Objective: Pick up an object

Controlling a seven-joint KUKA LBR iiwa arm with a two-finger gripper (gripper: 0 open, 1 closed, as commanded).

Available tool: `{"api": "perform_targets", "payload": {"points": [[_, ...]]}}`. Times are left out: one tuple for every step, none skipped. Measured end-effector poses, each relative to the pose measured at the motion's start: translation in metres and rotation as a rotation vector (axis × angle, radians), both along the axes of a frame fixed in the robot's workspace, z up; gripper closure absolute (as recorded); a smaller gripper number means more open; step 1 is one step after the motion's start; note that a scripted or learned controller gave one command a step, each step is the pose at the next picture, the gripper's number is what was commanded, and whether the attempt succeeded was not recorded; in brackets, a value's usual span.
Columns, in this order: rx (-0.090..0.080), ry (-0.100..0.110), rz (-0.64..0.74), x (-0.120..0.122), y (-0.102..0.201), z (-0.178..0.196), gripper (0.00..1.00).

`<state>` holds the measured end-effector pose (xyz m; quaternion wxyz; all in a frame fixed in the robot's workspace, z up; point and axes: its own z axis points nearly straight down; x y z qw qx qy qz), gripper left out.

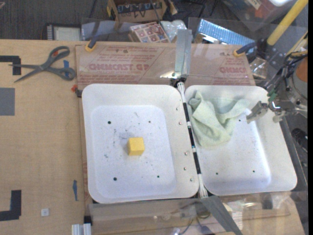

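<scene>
A small yellow cube (pixel 136 146) lies near the middle of the left white bin (pixel 98 180). A crumpled pale green cloth (pixel 213 120) lies in the upper left part of the right white bin (pixel 274 180), against the divider. My gripper (pixel 263 112) hangs over the upper right part of the right bin, just right of the cloth's outstretched corner. Nothing can be seen held in it. The arm behind it is cut off by the right edge of the view.
Blue-handled scissors (pixel 50 66) lie on the wooden bench at the upper left. A clear sheet with red lettering (pixel 122 67) stands behind the bins. Boxes and cables clutter the back; a yellow bar (pixel 291 14) slants at the top right.
</scene>
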<state>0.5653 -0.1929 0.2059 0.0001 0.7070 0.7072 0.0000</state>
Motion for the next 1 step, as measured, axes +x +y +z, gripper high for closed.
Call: {"api": "perform_targets", "payload": {"points": [[0.0,-0.001,0.182,-0.0045,0.0199,-0.1124,0.0]]}}
